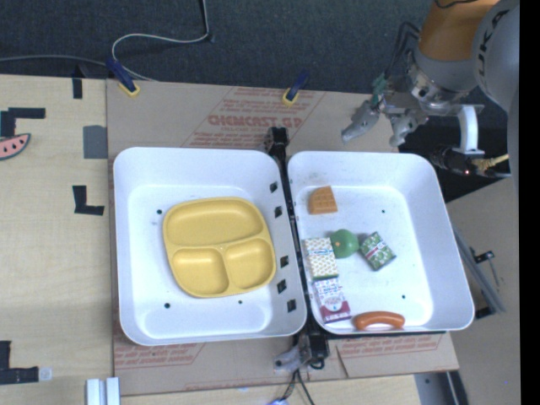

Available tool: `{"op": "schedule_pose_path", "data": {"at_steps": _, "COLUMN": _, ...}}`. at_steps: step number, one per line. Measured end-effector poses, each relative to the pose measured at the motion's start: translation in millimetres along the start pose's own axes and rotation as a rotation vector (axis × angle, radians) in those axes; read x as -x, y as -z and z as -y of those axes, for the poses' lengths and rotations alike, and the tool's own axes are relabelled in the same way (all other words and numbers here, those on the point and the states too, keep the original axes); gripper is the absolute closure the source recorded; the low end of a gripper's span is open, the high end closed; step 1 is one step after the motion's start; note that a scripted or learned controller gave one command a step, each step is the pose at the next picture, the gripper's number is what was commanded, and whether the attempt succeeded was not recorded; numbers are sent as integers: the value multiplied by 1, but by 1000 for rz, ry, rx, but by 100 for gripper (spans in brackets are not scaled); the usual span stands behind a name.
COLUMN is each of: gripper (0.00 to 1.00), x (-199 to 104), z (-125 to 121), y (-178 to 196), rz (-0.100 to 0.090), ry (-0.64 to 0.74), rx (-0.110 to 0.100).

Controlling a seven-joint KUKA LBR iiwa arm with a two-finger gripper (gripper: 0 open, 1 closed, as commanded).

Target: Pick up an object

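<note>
Hand (381, 126): one, above the tabletop (51, 251) just beyond the right bin's (439, 251) far rim, fingers spread apart, nothing between them.

Objects for picking: five, all in the right bin, toward 6 to 7 o'clock of the hand and well apart from it.
- One orange-brown block (321, 201), nearest the hand, at the bin's 11 o'clock.
- One green ball (343, 242), centre, touching the patterned carton.
- One small green packet (377, 251), at 3 o'clock of the ball.
- One long patterned carton (326, 278), white and green with a red end, along the bin's left wall.
- One orange sausage-shaped toy (379, 320), at the near wall.

Left bin (139, 310): one yellow three-compartment tray (219, 245).

Bins: two.
</note>
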State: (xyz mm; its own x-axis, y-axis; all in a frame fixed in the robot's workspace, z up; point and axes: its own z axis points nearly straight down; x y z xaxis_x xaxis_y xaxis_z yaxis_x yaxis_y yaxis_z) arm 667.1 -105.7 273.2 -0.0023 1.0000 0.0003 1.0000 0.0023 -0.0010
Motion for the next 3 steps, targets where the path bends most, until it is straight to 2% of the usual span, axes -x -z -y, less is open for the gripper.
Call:
{"op": "schedule_pose_path", "data": {"at_steps": 1, "gripper": 0, "x": -1, "z": 39, "y": -113, "rz": 0, "ry": -1, "rx": -3}}
{"op": "schedule_pose_path", "data": {"at_steps": 2, "gripper": 0, "x": -9, "z": 15, "y": -188, "rz": 2, "ry": 0, "rx": 3}}
{"op": "schedule_pose_path", "data": {"at_steps": 3, "gripper": 100, "x": -9, "z": 15, "y": -178, "rz": 1, "ry": 0, "rx": 1}}
